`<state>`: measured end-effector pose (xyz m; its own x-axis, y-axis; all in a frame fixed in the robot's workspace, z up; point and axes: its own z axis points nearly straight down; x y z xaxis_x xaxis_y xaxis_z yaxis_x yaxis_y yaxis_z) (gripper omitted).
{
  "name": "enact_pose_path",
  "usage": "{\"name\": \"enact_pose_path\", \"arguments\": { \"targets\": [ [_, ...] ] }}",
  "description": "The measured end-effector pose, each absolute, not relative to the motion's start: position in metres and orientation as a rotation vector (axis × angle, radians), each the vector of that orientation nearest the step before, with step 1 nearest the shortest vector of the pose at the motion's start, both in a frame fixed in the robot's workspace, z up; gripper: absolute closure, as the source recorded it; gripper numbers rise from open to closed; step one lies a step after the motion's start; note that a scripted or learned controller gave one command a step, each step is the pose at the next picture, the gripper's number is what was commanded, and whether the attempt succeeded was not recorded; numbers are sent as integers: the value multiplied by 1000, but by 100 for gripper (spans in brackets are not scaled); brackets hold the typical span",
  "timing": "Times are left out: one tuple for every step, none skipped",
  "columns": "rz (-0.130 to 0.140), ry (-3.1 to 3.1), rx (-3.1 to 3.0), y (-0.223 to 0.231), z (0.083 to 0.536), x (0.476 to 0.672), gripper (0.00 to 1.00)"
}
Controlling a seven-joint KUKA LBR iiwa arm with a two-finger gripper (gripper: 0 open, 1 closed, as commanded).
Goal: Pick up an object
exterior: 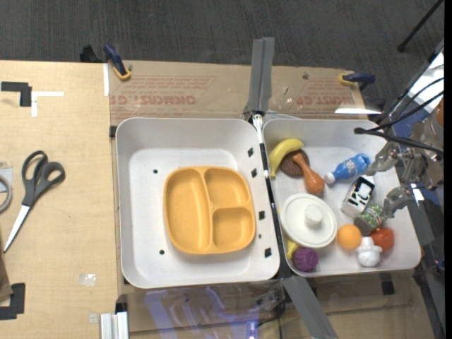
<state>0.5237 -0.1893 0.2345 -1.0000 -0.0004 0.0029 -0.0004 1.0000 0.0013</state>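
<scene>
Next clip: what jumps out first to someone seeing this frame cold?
The yellow divided tray sits alone in the left bin. The right bin is crowded: a banana, a white lidded bowl, an orange ball and a purple ball. The gripper hangs over its right side.

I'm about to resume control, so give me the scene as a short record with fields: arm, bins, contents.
arm: gripper at right bin's right side, above the clutter
left bin: yellow divided tray
right bin: banana, blue bottle, white lidded bowl, orange ball, purple ball, red tomato
bench, left: scissors
held: nothing seen between the fingers
</scene>
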Motion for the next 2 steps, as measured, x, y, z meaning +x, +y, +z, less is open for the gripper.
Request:
{"name": "enact_pose_path", "arguments": {
  "targets": [
    [0, -3142, 43, -163, 102, 548, 0],
    [2, -3144, 45, -101, 92, 590, 0]
  ]
}}
